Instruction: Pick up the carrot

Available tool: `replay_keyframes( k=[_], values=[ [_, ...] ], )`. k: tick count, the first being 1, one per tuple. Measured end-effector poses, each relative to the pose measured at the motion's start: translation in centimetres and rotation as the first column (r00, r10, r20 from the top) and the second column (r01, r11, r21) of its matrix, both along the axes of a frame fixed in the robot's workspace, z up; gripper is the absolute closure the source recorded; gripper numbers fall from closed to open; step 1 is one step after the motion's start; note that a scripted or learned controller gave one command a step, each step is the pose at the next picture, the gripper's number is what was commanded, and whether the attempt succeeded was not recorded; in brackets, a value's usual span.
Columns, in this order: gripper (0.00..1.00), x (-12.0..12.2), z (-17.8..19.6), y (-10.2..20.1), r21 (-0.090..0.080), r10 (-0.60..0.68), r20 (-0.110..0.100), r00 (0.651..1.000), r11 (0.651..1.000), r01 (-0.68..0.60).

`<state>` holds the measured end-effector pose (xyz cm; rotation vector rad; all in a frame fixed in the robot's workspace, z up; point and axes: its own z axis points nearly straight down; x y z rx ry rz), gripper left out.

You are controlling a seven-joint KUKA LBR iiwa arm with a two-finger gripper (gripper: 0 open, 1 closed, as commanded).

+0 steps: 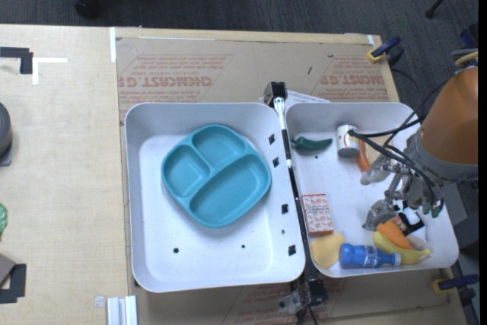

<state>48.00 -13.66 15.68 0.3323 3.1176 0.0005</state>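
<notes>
Lying just left of the claw (383, 203), carrot (363, 157); claw's state unclear.

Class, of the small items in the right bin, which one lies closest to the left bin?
The small red-and-white printed box, beside the dividing wall; the green pepper sits farther right.

A tan bench (53, 186) carries brown cardboard (228, 72) under two white bins (144, 255).

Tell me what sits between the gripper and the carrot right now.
Nothing visible does. The gripper hangs low in the right bin, right beside the carrot near the front right corner. The banana and the blue bottle crowd the carrot from the front, not from the gripper's side.
</notes>
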Motion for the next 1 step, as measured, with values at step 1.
replay_keyframes(
  k=[1],
  values=[
    [0.0, -0.17, -6.55, -2.87, 0.0, -0.351, -0.005, 0.936, 0.937, 0.351]
  ],
)
